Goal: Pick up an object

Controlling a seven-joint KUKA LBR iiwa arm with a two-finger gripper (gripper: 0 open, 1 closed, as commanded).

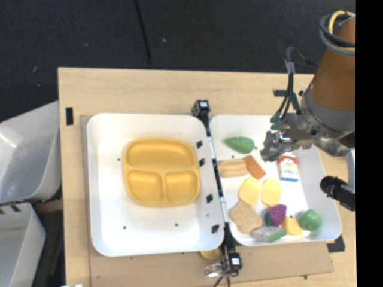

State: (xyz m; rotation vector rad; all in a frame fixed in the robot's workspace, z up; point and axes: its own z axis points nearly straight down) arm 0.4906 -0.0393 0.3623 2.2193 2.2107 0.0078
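The right bin [230,125] holds several toy foods: a green leaf [240,143], a tan bread roll [233,168], an orange piece [255,167], two yellow pieces [260,191], a brown cracker [245,217], purple grapes [276,213], a green ball [309,220] and a small white carton with red and blue print [288,167]. My gripper [272,149] hangs over the right bin, just right of the leaf and above the orange piece, left of the carton. I see nothing between its fingers.
The left bin [108,220] holds a yellow three-compartment plate [161,171]. A black divider with clips [210,160] runs between the bins. The arm's grey and orange body [335,82] stands over the bench's right side. A white container [24,154] sits off the bench at left.
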